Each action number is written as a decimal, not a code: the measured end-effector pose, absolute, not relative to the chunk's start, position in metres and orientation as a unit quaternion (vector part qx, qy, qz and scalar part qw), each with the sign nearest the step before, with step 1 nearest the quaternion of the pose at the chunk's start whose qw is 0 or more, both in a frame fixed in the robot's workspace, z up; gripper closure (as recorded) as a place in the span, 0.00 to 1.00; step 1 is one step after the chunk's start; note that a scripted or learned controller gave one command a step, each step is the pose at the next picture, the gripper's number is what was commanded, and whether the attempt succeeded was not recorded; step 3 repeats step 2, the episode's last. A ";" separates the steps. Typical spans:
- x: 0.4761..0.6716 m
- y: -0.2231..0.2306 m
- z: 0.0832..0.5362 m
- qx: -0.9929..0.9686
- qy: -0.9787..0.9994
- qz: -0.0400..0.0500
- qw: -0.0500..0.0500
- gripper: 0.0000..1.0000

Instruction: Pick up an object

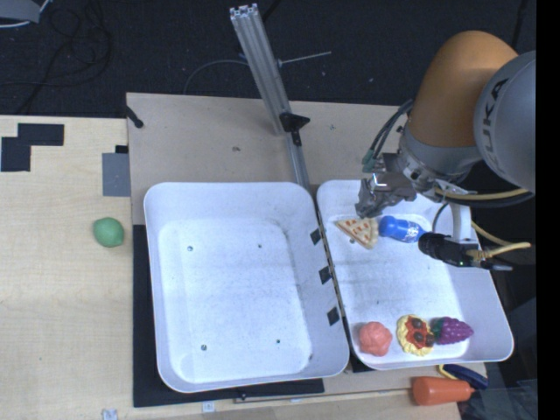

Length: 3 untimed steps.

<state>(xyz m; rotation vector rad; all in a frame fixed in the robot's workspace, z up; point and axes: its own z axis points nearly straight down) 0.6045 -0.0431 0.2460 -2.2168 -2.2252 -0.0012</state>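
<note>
My gripper [371,206] hangs over the far part of the right bin [411,274], just above a tan waffle-patterned wedge [357,231]. A blue bottle-like object [401,228] lies right beside the wedge, under the wrist. Near the bin's front edge sit a pink-orange ball [375,338], a yellow and red toy [415,334] and a purple grape bunch [453,329]. The gripper's tips are dark against the wrist, and nothing shows between them.
The left bin [232,283] lies next to the right one, joined by black clips. A green ball [108,232] rests on the bench at far left. An orange object [440,390] lies in front of the right bin. A metal rail [267,73] slants up at the back.
</note>
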 end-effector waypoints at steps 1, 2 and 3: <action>0.613 0.002 0.249 -0.706 -0.708 0.000 0.000 1.00; 0.629 0.060 0.243 -0.706 -0.708 0.000 0.001 1.00; 0.629 0.060 0.243 -0.706 -0.708 0.000 0.001 1.00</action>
